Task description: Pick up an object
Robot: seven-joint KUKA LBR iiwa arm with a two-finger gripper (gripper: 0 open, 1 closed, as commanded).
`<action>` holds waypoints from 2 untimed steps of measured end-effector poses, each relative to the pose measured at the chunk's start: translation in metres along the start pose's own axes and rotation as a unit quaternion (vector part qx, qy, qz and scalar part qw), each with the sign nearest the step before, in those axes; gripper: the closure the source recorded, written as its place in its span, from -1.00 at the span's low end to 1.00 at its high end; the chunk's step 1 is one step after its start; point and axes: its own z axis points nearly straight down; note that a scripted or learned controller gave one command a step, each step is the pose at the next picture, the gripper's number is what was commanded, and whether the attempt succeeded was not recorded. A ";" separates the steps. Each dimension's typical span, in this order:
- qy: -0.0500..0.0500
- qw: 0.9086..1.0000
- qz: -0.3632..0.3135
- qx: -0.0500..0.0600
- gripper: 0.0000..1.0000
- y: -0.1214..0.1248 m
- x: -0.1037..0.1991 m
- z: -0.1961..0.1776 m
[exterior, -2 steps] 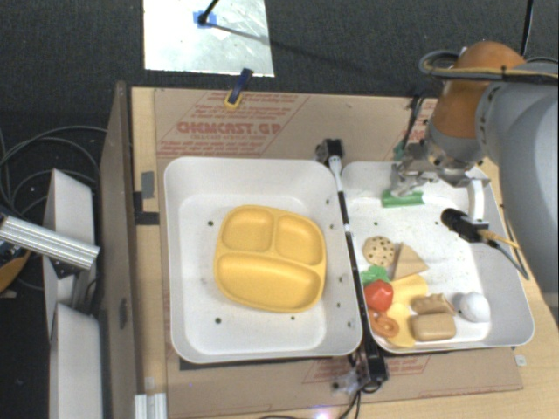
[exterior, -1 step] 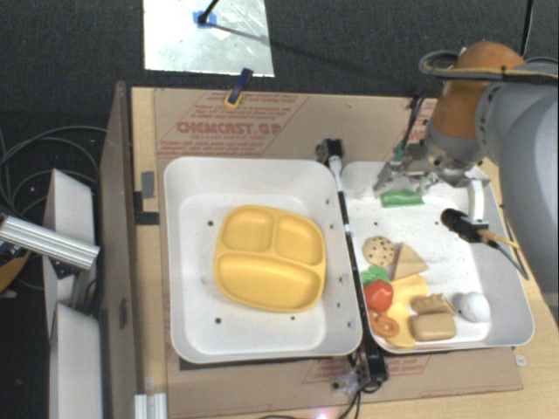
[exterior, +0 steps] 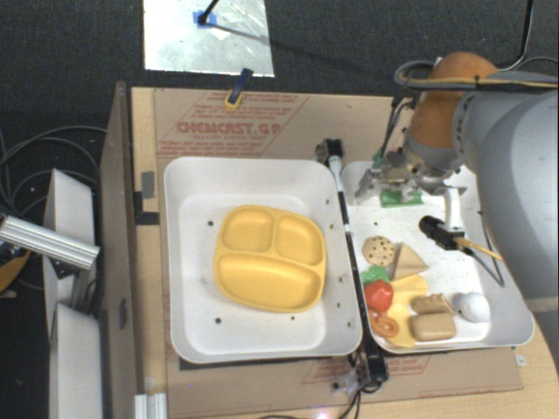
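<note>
Arm is reaching in from 3 o'clock; the pincer [exterior: 397, 182] is hanging low over the far end of the right bin [exterior: 507, 326], at a green object [exterior: 402, 198]. Cannot tell whether it is clenched or released. Other candidates are lying toward 6 o'clock: cookie [exterior: 379, 250], tomato [exterior: 379, 296], white egg [exterior: 474, 305]. Yellow tray [exterior: 270, 257] is sitting in the left bin [exterior: 188, 234]. Judging the pick as not yet done; nothing is visibly lifted.

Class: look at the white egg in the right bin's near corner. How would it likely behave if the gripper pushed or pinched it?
The egg looks smooth and rounded, so it would probably roll when nudged. Its curved, glossy surface may slip out of a two-finger pinch. It lies beside the bread near the bin's edge, which would likely limit its travel.
</note>
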 end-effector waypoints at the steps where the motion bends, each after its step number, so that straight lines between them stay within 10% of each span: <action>1: -0.001 1.000 -0.001 -0.004 1.00 0.002 -0.002 -0.014; 2: -0.001 1.000 -0.001 -0.003 -1.00 0.002 -0.002 -0.013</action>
